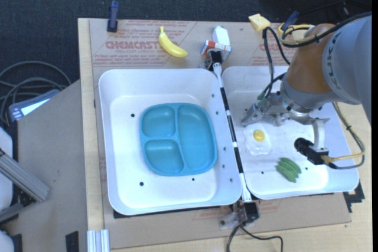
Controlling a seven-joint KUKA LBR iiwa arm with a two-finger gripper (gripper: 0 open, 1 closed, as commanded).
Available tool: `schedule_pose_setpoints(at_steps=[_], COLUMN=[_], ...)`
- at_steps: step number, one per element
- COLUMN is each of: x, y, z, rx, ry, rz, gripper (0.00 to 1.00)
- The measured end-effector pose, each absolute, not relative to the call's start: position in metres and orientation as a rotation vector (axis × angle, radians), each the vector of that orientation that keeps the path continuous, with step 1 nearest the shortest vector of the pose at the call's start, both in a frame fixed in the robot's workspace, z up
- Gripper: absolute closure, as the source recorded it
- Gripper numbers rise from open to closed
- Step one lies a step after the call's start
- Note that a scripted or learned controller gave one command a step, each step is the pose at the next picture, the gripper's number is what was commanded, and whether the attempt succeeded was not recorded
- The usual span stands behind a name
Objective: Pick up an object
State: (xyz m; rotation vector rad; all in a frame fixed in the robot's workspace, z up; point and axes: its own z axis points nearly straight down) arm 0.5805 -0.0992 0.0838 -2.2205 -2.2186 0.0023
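Currently logged, as I see it:
End effector [255,118]: right bin [336,181], above fried egg [258,140]; grip state I cannot tell.
Left bin [118,186]: blue divided plate [178,139].

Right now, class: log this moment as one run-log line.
gripper: above fried egg toy, right bin | green pea pod toy: untouched | blue divided plate: left bin

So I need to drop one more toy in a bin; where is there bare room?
Left bin: bare floor rings the blue plate, widest along the near edge. Right bin is crowded: fried egg, green pod and the arm overhead.
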Motion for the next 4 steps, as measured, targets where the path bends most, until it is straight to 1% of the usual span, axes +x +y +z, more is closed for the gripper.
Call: schedule_pose_setpoints(at_steps=[1,2,3,4], x=[0.563,0.564,0.564,0.544], y=[-0.093,-0.093,-0.093,-0.094], z=[0.084,0.095,0.095,0.084], rx=[-2.222,-2.225,-2.224,-2.22], ry=[-2.218,-2.219,-2.219,-2.219], rz=[0.001,-0.002,-0.001,0.002], gripper=[0.0,1.0,0.0,0.0])
